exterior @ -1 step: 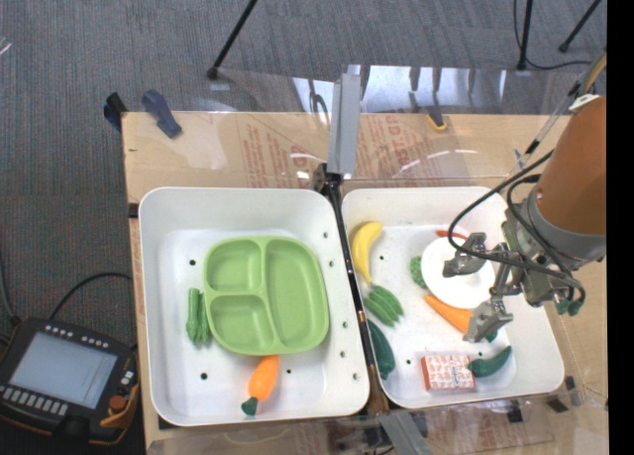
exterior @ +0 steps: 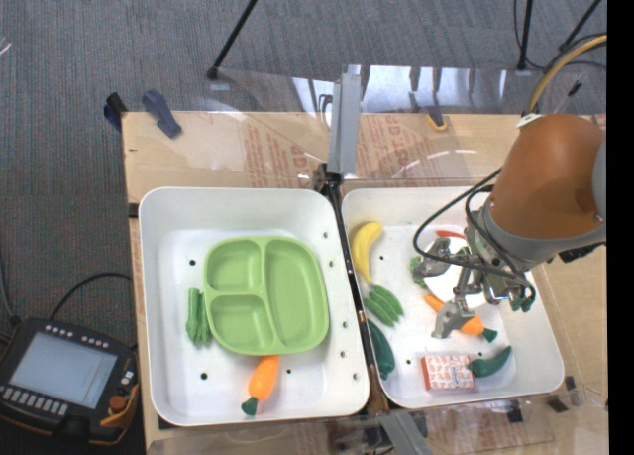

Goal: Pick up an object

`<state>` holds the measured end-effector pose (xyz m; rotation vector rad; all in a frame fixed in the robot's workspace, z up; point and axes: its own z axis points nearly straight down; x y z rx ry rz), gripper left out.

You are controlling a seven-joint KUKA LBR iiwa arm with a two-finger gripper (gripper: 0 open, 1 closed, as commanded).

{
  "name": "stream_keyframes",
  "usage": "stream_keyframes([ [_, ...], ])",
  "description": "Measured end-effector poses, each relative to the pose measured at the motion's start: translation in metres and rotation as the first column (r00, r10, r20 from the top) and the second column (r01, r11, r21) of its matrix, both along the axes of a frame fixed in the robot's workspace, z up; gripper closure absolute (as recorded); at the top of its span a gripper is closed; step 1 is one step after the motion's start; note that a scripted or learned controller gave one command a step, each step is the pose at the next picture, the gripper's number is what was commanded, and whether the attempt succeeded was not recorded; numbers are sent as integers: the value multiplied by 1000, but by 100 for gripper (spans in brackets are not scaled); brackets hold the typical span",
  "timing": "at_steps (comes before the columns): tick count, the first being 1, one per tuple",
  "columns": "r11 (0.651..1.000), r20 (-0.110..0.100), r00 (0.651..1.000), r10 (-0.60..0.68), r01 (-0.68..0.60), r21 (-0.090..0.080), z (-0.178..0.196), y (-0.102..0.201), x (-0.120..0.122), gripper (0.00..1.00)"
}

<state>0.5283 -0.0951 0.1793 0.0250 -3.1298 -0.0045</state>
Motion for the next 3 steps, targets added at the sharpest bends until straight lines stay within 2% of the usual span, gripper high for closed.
stream_keyframes([
  [1,999,5,999,-37,37,0,-95,-43,27,0],
  [2,995,26,995,-97,97,-4,-88,-100,-48,0],
  [3,996,22,996,-92,92,-3,-79,-98,-48,100],
])
